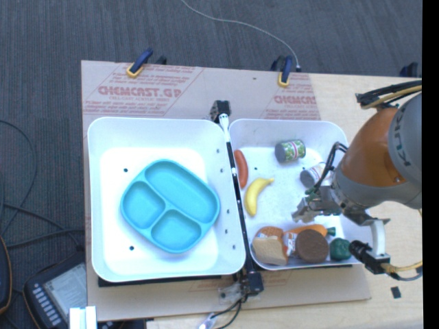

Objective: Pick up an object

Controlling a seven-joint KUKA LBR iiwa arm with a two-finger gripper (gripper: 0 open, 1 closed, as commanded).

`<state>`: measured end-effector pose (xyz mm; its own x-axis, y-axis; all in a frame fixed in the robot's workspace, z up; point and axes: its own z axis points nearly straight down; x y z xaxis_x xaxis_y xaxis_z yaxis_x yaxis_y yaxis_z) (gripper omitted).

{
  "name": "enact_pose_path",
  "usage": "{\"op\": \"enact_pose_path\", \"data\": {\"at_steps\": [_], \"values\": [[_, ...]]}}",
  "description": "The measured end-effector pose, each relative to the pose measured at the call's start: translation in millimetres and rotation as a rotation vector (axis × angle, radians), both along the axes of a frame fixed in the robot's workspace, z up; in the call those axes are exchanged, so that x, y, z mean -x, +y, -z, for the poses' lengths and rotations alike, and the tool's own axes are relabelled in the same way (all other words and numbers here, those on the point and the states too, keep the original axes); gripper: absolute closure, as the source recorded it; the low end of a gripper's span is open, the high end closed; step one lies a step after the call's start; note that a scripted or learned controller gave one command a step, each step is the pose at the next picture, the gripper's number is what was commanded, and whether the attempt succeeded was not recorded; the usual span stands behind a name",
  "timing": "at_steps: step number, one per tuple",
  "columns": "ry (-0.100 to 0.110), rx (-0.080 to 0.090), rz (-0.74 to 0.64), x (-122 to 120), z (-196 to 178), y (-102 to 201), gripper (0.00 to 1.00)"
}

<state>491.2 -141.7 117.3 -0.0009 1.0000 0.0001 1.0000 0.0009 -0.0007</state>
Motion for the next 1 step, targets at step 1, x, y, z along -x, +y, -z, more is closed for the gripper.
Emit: {"op": "enact_pose_path", "data": {"at_steps": [1], "values": [[0.000,0.000,0.000,0.1,0.1,-0.1,0.00]]}}
